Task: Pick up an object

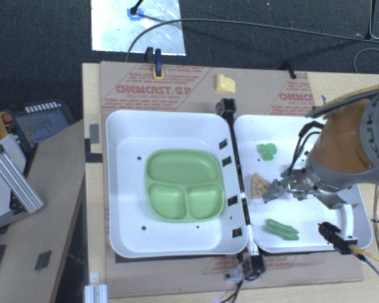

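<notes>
Camera view: tan wedge (259, 184) (flat, triangular) beside fingers (273, 190).

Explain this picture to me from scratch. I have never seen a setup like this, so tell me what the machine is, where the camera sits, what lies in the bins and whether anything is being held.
There is one picture, taken by a fixed camera above the bench, looking down at a slant. The big grey and orange shape on the right is a robot arm. At its tip is a two-finger gripper, its tool for grabbing things; it sits low over the right bin.

The bench carries two shallow white bins side by side. The left bin holds a green tray with three compartments. The right bin holds a small green round piece, a tan wedge just left of the gripper, and a long green piece nearer the front.

Nothing is visibly between the fingers, so nothing appears to be held. I cannot tell whether they are open or shut.
</notes>
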Robot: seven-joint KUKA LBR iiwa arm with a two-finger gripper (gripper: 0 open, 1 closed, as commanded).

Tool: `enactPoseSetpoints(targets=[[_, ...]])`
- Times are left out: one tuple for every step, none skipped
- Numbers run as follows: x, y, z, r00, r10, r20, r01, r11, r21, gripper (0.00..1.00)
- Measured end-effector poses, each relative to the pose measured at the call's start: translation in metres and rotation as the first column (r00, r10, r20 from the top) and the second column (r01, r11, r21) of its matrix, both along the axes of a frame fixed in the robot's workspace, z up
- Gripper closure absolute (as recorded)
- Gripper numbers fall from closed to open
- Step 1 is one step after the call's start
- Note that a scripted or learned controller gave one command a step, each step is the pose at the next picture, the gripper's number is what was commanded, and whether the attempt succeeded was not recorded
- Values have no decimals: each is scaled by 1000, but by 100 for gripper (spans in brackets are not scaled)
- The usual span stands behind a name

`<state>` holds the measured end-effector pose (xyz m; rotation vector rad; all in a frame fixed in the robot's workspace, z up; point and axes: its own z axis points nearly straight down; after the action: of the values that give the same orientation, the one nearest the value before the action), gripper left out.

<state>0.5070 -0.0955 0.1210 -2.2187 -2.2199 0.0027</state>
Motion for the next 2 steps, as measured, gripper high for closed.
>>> enactPoseSetpoints(targets=[[0, 0, -39, 1000, 0, 1, 0, 1000, 0, 0], [1, 0, -26, 1000, 1, 5, -1, 1000, 0, 100]])
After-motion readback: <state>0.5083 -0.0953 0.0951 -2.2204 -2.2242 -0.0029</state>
